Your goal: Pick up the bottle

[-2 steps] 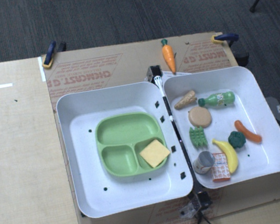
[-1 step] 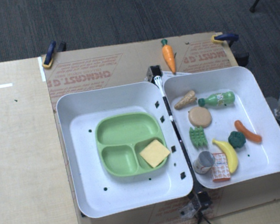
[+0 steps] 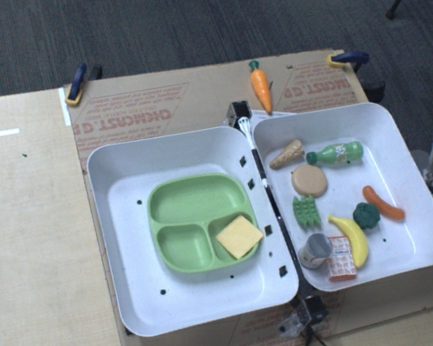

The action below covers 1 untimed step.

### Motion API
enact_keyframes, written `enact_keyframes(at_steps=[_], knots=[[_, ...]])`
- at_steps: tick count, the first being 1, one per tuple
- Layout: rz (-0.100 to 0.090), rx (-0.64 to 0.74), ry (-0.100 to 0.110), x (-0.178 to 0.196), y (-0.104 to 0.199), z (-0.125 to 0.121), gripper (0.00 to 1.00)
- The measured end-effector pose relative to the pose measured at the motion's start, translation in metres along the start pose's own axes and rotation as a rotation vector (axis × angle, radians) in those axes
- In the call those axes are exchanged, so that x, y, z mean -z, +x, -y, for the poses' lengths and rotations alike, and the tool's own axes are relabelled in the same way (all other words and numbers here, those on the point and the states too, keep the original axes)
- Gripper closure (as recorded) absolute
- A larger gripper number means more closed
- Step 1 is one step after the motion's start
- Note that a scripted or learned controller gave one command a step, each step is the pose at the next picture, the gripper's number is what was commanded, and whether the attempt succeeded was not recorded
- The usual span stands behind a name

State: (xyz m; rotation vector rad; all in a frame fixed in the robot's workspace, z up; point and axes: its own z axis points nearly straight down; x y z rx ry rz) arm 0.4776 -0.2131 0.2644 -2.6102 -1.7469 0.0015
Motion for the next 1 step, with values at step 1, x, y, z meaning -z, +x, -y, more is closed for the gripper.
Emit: enact_keyframes(at_steps=[1], knots=[[0.001,0.005,-0.001,0.0117,0.0023,0.0008,1.00]])
